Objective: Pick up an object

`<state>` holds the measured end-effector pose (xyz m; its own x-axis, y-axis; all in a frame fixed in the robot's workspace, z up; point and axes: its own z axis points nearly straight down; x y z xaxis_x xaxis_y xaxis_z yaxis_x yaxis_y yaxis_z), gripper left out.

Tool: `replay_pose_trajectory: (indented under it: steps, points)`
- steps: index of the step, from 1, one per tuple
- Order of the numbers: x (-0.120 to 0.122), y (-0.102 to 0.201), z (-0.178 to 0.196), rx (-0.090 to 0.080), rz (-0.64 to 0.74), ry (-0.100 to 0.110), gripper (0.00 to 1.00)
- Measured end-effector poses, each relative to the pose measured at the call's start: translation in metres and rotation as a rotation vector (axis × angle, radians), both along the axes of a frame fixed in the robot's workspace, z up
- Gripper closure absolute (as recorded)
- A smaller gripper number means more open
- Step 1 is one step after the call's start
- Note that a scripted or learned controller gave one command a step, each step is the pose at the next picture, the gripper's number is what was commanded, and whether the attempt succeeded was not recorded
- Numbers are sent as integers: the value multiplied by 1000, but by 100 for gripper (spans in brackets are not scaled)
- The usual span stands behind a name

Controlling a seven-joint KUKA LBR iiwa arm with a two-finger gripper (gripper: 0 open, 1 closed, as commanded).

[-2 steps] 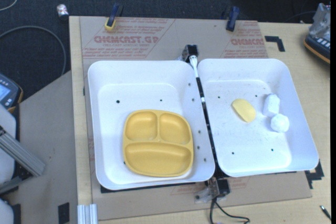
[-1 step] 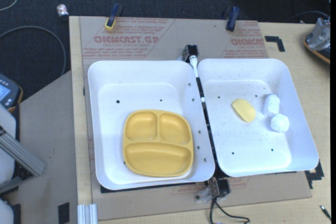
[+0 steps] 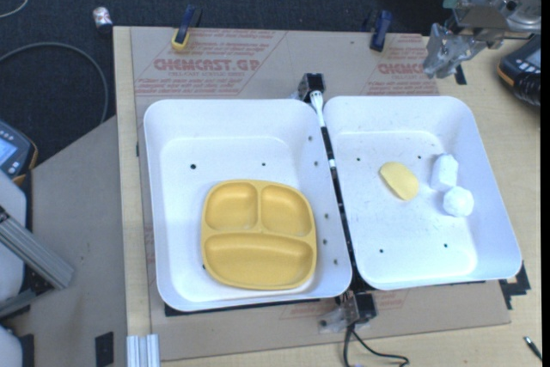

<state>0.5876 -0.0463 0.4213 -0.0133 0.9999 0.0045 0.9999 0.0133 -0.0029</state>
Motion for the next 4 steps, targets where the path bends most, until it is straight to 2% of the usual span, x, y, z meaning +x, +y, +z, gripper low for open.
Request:
replay_pose_trajectory:
  steps: [1,2,3,4]
  points:
    - [-50,-3,123,-5,-11,-20,100]
    - [-93,-9,80,-3,-15,3,100]
    - [-109,-23,53,-4,-16,2,100]
    - [-69,-70,54,-8,-18,-8,100]
